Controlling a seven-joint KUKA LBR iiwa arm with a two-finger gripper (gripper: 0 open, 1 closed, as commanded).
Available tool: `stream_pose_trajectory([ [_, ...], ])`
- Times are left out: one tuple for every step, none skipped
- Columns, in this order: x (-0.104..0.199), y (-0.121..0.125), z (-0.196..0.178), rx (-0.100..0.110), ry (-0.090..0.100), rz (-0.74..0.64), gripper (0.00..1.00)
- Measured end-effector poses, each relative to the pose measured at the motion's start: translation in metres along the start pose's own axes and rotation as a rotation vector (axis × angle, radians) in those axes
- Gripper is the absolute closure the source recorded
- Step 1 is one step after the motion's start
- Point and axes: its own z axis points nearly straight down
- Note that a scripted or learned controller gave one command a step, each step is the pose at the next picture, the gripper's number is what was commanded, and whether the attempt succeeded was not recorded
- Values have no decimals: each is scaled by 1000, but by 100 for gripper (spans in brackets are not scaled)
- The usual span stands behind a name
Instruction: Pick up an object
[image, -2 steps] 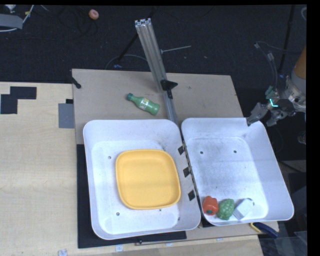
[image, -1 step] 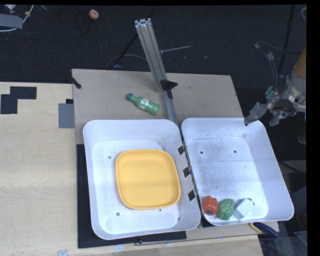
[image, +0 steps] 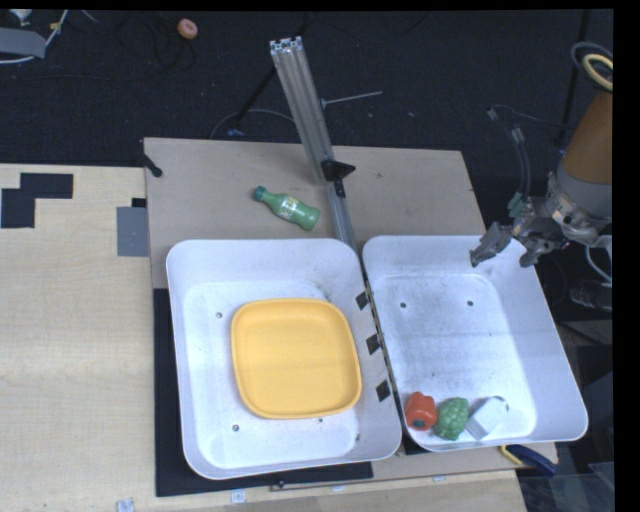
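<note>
Down at the near edge, at about five o'clock in the right bin (image: 560, 360), three small things sit huddled together: a red-orange toy pepper (image: 421, 410), a knobbly green piece (image: 452, 417) touching it, and a pale grey-white block (image: 485, 417) just beside that. None of them is lifted; all three rest on the bin floor. Any one would do as the pick, and none has been taken yet.

Over in the left bin (image: 190, 300), a yellow square plate (image: 296, 357) lies flat near the middle.

Moving farther back, the gripper (image: 507, 245) hangs over the right bin's far rim, around one o'clock, well apart from that cluster. The fingers look spread, with nothing between them, though they are small and dark against the background, so that's a cautious call.

Beyond the bins, a green bottle (image: 287, 208) lies on its side on the bench board at eleven o'clock.

So: the reach, descent, grasp and lift are all left to do.
</note>
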Motion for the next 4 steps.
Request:
stream_pose_trajectory([
  [0,-1,43,0,0,-2,0],
  [5,8,95,1,0,-2,0],
  [5,9,82,-4,-1,-3,100],
  [6,4,38,-7,-2,0,100],
])
